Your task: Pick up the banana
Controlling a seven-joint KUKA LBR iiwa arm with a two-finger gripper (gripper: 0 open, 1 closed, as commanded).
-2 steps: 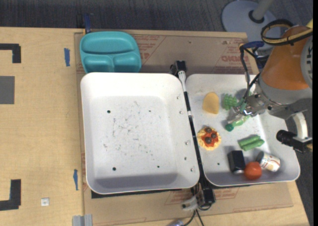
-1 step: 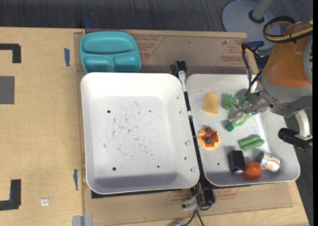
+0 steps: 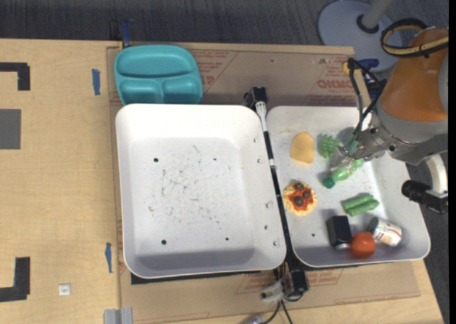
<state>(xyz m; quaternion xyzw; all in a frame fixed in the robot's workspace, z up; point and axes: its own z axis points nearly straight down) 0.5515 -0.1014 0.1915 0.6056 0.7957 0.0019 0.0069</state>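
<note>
— Nearest, toward 5 o'clock in the right bin (image 3: 420, 248)?
— Glossy round tomato (image 3: 363, 245), with a matte black block (image 3: 338, 231) touching at its 10 o'clock.
— Further back?
— Smooth green pepper (image 3: 359, 204), then a flat speckled pizza slice (image 3: 300, 198).
— And the banana (image 3: 302, 148)?
— Stubby, pale yellow, waxy-looking; toward 11 o'clock in that bin, lying free.
— Gripper (image 3: 353, 152)?
— Metallic, at the banana's 3 o'clock, over green plastic pieces (image 3: 340, 172). Open or closed: cannot tell.
— Farthest?
— Rounded teal tray (image 3: 158, 73).

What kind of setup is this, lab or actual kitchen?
Likely a robot lab bench, not a kitchen: two shallow white plastic bins on cardboard, toy food such as a pale yellow banana piece and red tomato, a grey arm with orange band.
</note>
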